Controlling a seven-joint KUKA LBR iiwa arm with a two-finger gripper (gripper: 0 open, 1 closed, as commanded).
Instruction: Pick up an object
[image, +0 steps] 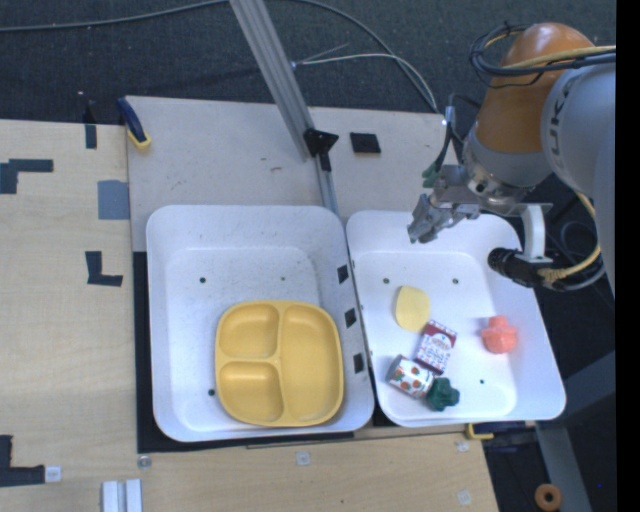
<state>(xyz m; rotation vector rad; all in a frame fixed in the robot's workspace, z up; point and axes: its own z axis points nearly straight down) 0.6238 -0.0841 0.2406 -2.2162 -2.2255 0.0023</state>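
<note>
The bench (220, 160) carries two shallow white bins set side by side, their inner walls touching along the middle of the view.

Left bin (180, 260): it contains one yellow divided plate (279, 362) with three compartments. The plate lies flat in the near half of the bin, toward the inner wall.

Right bin (520, 400): it contains five small objects, all in the near half of the floor.
- A yellow oval piece (411, 307) lies nearest the middle of the bin.
- A small red-and-white carton (436, 347) lies just beside the yellow piece, on its near side.
- A small can with a red-and-white label (409, 376) lies on its side, just beside the carton.
- A dark green object (442, 395) touches the can at its near right end.
- An orange-red object (499, 335) lies apart from the others, near the right wall.

Arm (540, 100): it reaches in from the right. The orange band sits above the wrist, over the far right corner of the right bin.

Gripper (420, 232): it hangs over the far left part of the right bin, close to the far wall and well apart from all five objects. Nothing lies between its tips. Whether the tips stand apart or together cannot be told from this angle.

A slanted metal bar (275, 70) crosses the bench from the far edge down to the gap between the bins. A blue-and-yellow clamp (134, 124) sits at the far left corner of the bench.
</note>
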